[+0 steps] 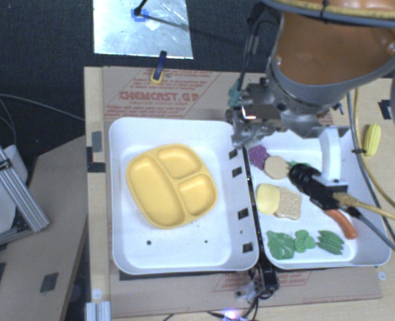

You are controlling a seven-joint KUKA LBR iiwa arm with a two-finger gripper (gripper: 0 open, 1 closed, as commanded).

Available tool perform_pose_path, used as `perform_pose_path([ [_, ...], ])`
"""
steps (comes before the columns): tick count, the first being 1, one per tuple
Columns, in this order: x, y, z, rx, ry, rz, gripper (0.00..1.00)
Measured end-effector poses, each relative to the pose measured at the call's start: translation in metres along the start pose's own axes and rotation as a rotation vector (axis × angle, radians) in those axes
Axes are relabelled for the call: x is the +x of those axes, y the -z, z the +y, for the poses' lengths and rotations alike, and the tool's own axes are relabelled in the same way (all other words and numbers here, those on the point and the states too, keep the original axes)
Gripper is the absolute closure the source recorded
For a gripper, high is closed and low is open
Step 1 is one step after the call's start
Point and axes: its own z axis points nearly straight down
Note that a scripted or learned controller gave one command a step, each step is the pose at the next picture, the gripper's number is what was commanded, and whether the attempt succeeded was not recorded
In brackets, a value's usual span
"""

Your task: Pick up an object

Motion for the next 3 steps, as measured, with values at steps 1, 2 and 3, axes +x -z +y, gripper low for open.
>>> perform_pose_path([
  [1,0.0,0.011,0.001,-0.003,0.006,0.001,1.0],
  [2,0.024,-0.011,-0.004,0.017,-0.031,-0.006,1.0],
  [3,0.024,0.001,-0.003,0.012,-0.027,-0.005,1.0],
])
